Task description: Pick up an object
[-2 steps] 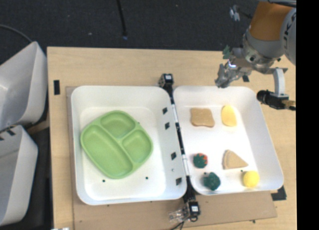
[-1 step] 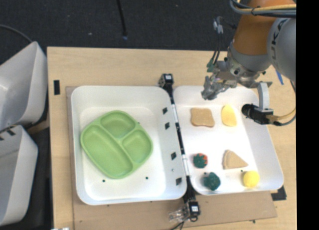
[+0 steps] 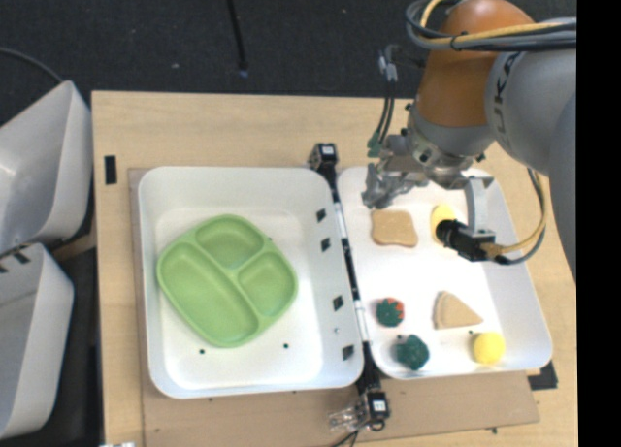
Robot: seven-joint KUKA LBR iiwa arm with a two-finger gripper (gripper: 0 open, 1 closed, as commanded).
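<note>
The gripper [image 3: 384, 189] hovers just above the toast slice [image 3: 394, 229] in the right bin [image 3: 519, 280]; finger opening unclear, a descent likely follows.

Robot lab: arm [image 3: 485, 57] over white bins [image 3: 155, 241]

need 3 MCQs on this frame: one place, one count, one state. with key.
1. Where is the green tray?
A. left bin
B. right bin
C. off the bench

2. How many yellow balls lie in the right bin?
A. none
B. two
C. four

3. What is the gripper doing?
A. lifting the tray
B. standing above the toast
C. resting in the left bin

Key: 1 A, it lies flat in the left bin. 2 B, one by the arm, one near the front. 3 B, it is just above the toast, nothing visibly held.
</note>
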